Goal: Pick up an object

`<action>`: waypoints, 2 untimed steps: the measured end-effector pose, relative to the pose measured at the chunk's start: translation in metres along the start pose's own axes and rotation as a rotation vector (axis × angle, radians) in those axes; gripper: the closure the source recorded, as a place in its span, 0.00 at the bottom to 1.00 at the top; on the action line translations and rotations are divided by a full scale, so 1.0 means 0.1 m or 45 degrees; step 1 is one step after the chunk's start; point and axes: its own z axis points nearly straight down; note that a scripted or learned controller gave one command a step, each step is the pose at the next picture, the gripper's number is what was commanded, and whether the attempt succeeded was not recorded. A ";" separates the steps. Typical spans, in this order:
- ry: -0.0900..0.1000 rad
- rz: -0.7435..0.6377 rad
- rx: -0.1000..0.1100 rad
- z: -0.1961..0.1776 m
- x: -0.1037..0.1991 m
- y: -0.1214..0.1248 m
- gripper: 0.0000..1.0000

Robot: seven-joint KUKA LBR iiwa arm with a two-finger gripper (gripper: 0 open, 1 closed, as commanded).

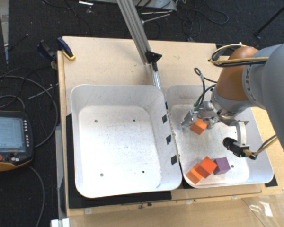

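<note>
Basically no readable writing anywhere: the teach pendant (8,142) on the floor at far left has a lit screen, but its text is too small to make out. Bench (109,63) is pale wood w/ scuffs, sitting over dark carpet strewn w/ black cables; a slanted metal rail (135,25) crosses the back edge, and a blue-yellow clamp (65,48) grips the back left corner. Left bin (116,138) is white w/ fine specks and a few small dark dots on its floor. Right bin (258,174) holds the blocks: an orange block (202,169) and a purple block (221,165) just beside each other near its front edge. Arm comes in from the right, orange band above the wrist; gripper (199,122) is over the back-left part of the right bin, fingers closed around a small orange cube (198,126), which shows between them. Can't tell if the cube is lifted or touching the bin floor. Arm body hides the bin's right back corner; wrist wiring and a black fitting (234,147) blur the view there.
</note>
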 end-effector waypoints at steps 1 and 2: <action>0.000 0.004 -0.001 -0.11 -0.02 0.00 1.00; 0.006 -0.005 -0.006 -1.02 0.77 -0.22 1.00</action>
